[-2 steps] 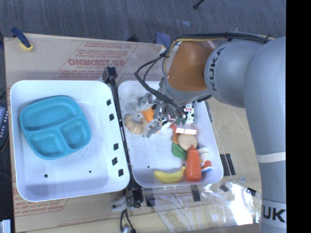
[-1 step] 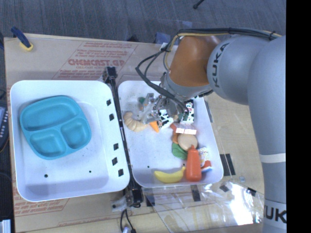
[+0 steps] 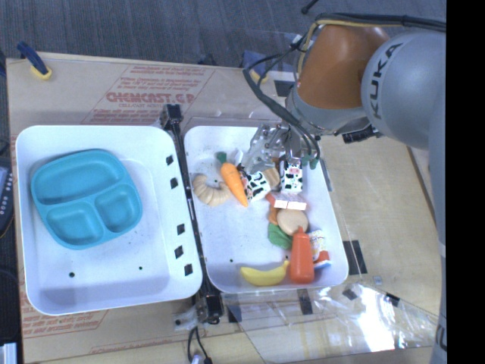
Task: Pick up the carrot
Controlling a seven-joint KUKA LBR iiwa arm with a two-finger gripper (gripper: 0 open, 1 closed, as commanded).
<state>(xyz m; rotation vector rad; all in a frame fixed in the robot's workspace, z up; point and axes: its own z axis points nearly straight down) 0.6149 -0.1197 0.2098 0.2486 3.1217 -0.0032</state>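
Here we see the carrot (image 3: 234, 182) lying slantwise in the upper left part of the right bin (image 3: 227, 268), its green top toward the upper left, just beside a croissant (image 3: 210, 190) on its left. The gripper (image 3: 267, 150) hangs over the bin's upper middle, just right of the carrot; we cannot tell how its jaws stand, since the metal parts blur together. Two black-and-white cartons (image 3: 292, 177) lie below the wrist. Lower right in that bin sit a banana (image 3: 264, 274) and a red bottle (image 3: 301, 257). In the left bin (image 3: 114, 279) rests a blue divided tray (image 3: 85, 196).
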